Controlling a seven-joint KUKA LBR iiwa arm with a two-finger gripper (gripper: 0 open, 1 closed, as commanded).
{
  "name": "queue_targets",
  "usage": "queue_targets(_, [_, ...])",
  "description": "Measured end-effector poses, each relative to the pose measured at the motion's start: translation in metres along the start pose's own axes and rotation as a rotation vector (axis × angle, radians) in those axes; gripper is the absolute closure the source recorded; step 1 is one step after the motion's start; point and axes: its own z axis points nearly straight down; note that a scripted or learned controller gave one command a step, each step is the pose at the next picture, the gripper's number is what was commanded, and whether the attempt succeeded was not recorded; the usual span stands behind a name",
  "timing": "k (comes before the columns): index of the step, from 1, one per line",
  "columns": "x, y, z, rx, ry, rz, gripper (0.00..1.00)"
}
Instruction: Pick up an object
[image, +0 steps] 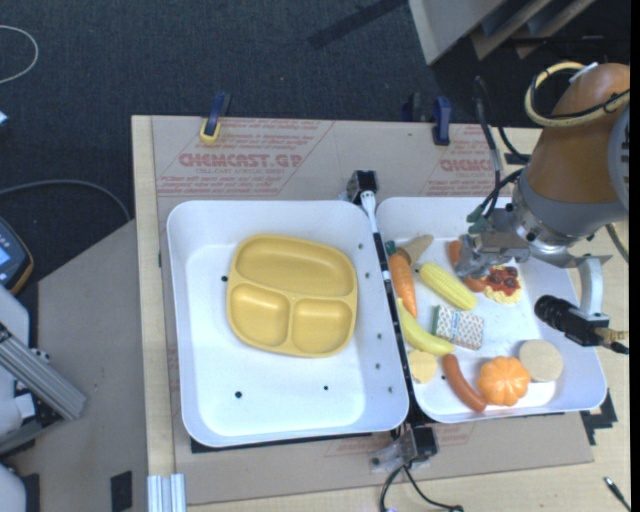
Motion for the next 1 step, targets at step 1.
queue_targets(1, [0.0523, -0.0002, -0.0124, -0.005, -0.001, -0.001, 1.0])
